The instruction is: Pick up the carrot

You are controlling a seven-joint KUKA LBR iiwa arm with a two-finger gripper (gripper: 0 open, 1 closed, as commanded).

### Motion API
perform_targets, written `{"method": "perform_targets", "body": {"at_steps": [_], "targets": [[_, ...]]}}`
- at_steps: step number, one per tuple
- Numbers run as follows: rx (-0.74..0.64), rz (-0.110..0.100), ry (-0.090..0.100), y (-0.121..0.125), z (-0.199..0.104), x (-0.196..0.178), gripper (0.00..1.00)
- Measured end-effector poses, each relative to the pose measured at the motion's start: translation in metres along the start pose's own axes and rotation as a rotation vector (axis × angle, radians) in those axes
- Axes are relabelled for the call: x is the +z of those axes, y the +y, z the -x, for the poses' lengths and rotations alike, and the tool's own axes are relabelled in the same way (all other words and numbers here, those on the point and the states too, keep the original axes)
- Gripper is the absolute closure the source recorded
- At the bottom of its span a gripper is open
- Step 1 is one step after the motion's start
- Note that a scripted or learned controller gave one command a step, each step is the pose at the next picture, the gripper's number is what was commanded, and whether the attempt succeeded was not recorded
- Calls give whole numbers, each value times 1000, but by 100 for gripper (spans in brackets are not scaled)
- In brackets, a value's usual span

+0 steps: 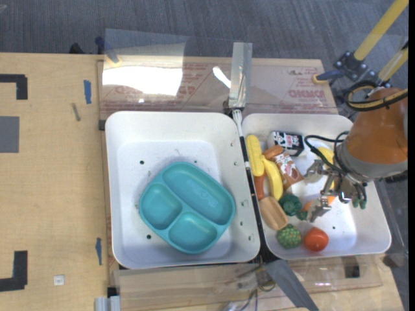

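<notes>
The carrot (320, 205) is a small orange piece with a green end, lying on the floor of the right bin (373, 235) just right of a dark green vegetable (290, 206). My gripper (332, 196) hangs low directly over the carrot's right end, reaching in from the right under the orange wrist band (379, 138). The gripper body hides part of the carrot, and whether it touches the carrot cannot be made out.
The right bin also holds a corn cob (253, 154), banana (273, 177), bread piece (272, 213), broccoli (289, 236), tomato (316, 240) and a black-and-white packet (286, 139). The left bin (123, 141) holds a teal divided plate (187, 205).
</notes>
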State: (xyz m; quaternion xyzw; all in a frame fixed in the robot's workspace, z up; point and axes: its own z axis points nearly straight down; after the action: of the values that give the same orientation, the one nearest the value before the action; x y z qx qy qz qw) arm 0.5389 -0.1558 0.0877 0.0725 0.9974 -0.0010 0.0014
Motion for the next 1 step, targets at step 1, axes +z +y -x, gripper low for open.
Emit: {"method": "perform_targets", "body": {"at_steps": [1], "targets": [[-3,0,-5,1,2,-11,100]]}}
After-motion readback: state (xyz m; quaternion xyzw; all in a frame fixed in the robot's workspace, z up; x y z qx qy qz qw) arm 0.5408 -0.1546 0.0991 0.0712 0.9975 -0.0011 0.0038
